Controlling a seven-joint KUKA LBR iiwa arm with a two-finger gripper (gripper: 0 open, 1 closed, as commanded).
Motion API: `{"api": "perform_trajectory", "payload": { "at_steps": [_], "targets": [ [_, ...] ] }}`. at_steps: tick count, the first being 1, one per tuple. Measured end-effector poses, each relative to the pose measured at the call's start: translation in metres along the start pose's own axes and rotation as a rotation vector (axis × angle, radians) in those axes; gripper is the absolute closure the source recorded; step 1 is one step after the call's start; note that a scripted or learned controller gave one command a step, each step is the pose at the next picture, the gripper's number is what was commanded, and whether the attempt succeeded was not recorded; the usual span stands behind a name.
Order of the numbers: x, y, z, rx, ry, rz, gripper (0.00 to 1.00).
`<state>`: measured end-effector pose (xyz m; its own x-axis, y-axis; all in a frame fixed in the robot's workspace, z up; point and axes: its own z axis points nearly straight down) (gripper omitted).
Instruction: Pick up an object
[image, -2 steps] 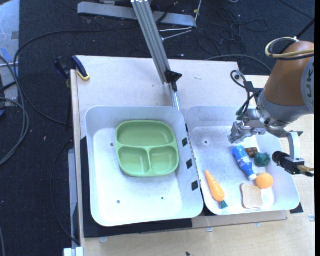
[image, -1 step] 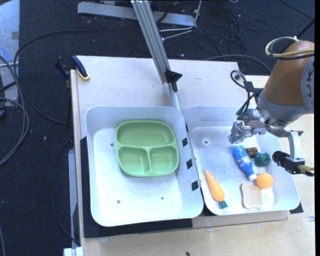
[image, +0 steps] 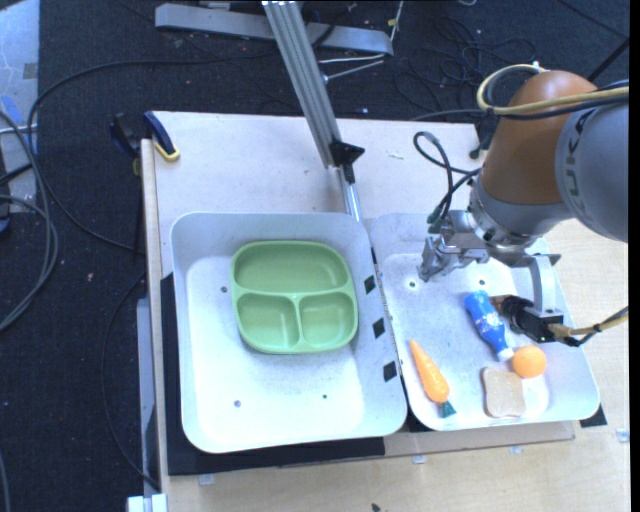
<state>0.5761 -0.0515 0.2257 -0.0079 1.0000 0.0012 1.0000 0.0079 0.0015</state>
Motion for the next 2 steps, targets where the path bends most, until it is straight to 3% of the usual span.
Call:
{"api": "perform_trajectory", "payload": {
  "at_steps": [2],
  "targets": [
    [0.127, -0.001, -0.012, 0.001, 0.001, -0.002, 1.00]
  ]
}}
